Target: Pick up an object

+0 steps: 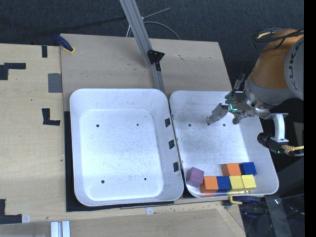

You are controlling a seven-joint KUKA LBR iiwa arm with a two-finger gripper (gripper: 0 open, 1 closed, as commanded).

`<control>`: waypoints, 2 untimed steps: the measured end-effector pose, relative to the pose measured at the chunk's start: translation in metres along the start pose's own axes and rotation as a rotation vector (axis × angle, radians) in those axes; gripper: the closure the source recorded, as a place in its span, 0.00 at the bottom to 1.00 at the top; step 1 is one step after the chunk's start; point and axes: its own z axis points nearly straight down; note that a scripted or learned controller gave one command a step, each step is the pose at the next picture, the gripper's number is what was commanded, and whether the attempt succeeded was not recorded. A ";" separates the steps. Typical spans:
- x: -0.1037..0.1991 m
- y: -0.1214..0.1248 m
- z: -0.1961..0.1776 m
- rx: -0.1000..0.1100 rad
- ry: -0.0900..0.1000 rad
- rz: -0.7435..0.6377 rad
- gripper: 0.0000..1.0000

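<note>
- Camera view: your gripper (223, 115) hangs over the far part of the right bin (197, 102), reaching in from the right edge; its two fingers stand apart, one grey tip pointing left and down, and nothing sits between them.
- Around the gripper the bin floor is bare white with a few dark dots; no object lies under or just beside the fingers.
- To the gripper's left, past the wall where both bins meet, lies the left bin (79, 102).
- A slanted grey metal pole (139, 31) runs down from the top of the view to the bins' far edge, well left of the gripper and apart from it.
- The blocks are all well below the gripper, packed at the right bin's near edge.
- There you see a purple block (195, 176) standing slightly apart on the left, tilted.
- Right of it sit an orange block (211, 182), a blue block (223, 182) and two yellow blocks (242, 182), touching in a row, with another orange block (230, 170) and another blue block (248, 168) just behind.
</note>
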 end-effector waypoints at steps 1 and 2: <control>0.040 0.005 0.072 0.007 0.001 -0.001 0.00; 0.129 0.010 -0.002 -0.006 0.002 -0.008 0.00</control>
